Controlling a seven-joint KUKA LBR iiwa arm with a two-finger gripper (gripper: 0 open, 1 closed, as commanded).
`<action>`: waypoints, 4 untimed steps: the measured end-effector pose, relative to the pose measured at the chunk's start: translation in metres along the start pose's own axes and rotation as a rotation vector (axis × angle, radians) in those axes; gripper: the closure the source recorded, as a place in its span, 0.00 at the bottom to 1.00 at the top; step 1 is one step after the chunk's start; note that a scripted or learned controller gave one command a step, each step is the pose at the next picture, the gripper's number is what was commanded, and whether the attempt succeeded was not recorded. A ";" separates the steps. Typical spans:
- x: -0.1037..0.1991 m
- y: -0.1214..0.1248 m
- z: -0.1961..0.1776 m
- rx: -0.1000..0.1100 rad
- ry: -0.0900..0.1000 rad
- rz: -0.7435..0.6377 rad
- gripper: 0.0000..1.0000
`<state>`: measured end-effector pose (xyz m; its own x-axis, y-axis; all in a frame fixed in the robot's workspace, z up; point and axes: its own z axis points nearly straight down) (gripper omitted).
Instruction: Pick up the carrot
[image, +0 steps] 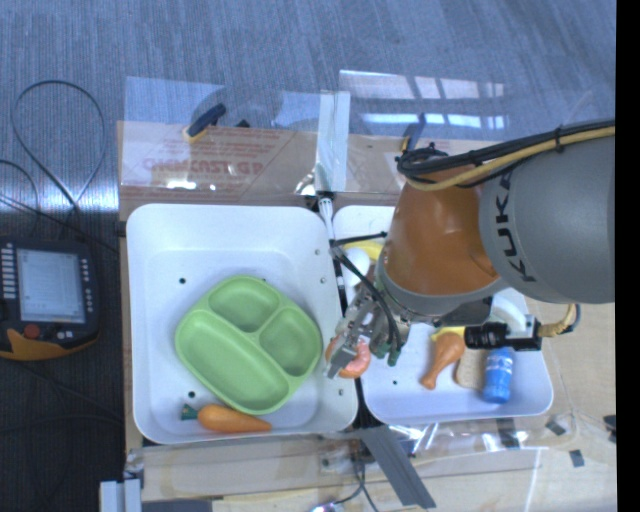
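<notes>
The carrot (232, 420), orange with a green stub at its left end, lies flat along the front wall of the left bin (150, 300), just below the green plate. My gripper (350, 352) hangs over the divider between the two bins, to the right of the carrot and above it in the view, well apart from it. A small orange-pink thing (353, 364) sits right at the gripper's tip; whether it is gripped is unclear.
A green three-compartment plate (250, 345) fills the middle of the left bin. The right bin (460, 405) holds an orange drumstick toy (443, 357), a blue bottle (497, 373), a tan slice (468, 373) and a white item (512, 305). The arm covers much of that bin.
</notes>
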<state>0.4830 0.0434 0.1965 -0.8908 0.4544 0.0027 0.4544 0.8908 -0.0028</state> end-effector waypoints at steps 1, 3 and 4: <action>-0.025 -0.044 -0.114 -0.005 -0.012 -0.137 1.00; -0.016 -0.027 -0.167 -0.007 -0.014 -0.118 1.00; -0.003 -0.004 -0.083 -0.002 -0.002 -0.536 1.00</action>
<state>0.4842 0.0390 0.2792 -0.9979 -0.0641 0.0009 -0.0641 0.9979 0.0004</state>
